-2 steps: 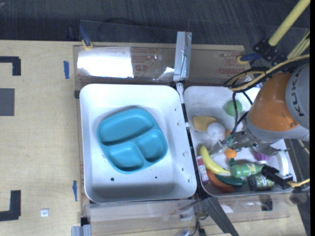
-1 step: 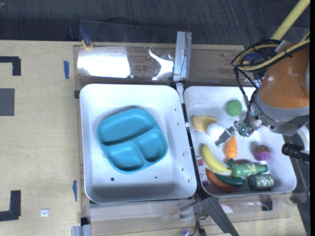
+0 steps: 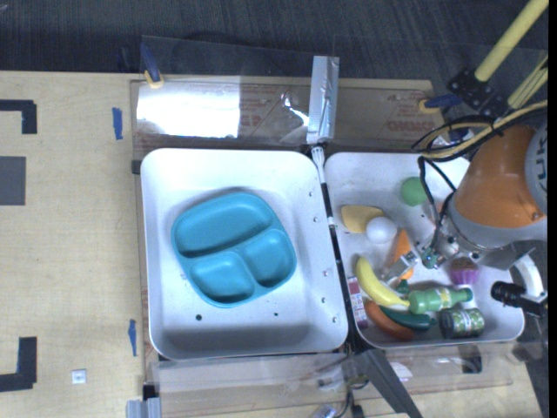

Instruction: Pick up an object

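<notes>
The gripper (image 3: 426, 256), finger state impossible to tell, hovers over crowded toys; the banana (image 3: 379, 286) at seven o'clock could deflect it.

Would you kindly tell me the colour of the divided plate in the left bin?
Blue plate, camera view.

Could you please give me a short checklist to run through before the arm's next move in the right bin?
1. Gripper is over the right bin: ok.
2. An object between the fingers: cannot tell, the wrist hides them.
3. Objects within reach: ok; banana, green bottle and white ball lie close by.
4. Targets well separated: not ok; banana, bottle and dark can crowd together.
5. Left bin contents undisturbed: ok; blue divided plate lies flat.
</notes>
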You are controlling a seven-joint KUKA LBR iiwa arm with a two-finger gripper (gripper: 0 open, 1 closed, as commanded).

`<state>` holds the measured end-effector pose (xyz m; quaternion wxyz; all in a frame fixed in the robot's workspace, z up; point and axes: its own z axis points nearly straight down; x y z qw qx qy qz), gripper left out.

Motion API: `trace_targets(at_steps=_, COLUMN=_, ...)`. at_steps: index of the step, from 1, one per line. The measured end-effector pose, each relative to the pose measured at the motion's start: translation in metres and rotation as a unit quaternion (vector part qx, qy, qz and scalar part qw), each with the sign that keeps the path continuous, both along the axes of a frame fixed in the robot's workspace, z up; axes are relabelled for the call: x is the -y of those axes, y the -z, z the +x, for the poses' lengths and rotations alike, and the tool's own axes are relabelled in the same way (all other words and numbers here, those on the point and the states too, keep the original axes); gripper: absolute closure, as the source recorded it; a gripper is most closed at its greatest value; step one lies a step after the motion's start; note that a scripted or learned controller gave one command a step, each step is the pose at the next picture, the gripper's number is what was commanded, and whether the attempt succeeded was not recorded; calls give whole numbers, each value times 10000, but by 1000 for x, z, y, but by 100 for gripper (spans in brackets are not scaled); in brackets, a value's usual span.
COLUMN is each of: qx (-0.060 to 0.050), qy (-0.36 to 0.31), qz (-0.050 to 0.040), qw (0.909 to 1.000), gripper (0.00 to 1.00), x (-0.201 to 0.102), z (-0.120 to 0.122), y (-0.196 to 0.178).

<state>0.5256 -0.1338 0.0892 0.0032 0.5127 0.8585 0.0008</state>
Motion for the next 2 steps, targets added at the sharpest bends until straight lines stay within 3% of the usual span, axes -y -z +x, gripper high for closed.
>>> trace_targets(at_steps=1, qx=20, qy=5, qz=4, qw=10000, gripper=100, x=-1, z=1, y=-11)
trace_targets(at_steps=2, qx=19, qy=74, qz=16, qw=10000, gripper=100, x=-64, z=67, y=-99)
